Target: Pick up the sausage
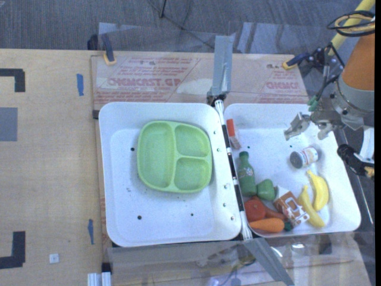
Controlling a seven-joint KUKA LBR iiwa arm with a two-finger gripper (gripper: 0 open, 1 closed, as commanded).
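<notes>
White bins: the left bin (119,183) and the right bin (271,133) sit side by side on the wooden bench (47,159), their inner walls touching.
Left bin: a light green divided plate (174,157) lies flat near the middle, closer to the far edge.
Sausage: the small reddish sausage (231,133) lies in the right bin's far left corner, along the left wall, lengthwise to it.
Gripper: the gripper (309,128) hangs over the far right part of the right bin, well apart from the sausage.
Jaws: spread wide, with nothing between them.
Arm: grey with an orange band, coming in over the right bin's right edge.
Can: a small can (303,157) lies on its side just near of the gripper.
Bottle: a green bottle (244,171) lies along the left wall, near of the sausage.
Near edge of right bin: a green pepper (266,189), a tomato (256,208), a carrot (268,225) and an orange-and-white box (290,207) are crowded together.
Bananas: yellow bananas (317,196) lie by the right wall, just beside the box.
</notes>
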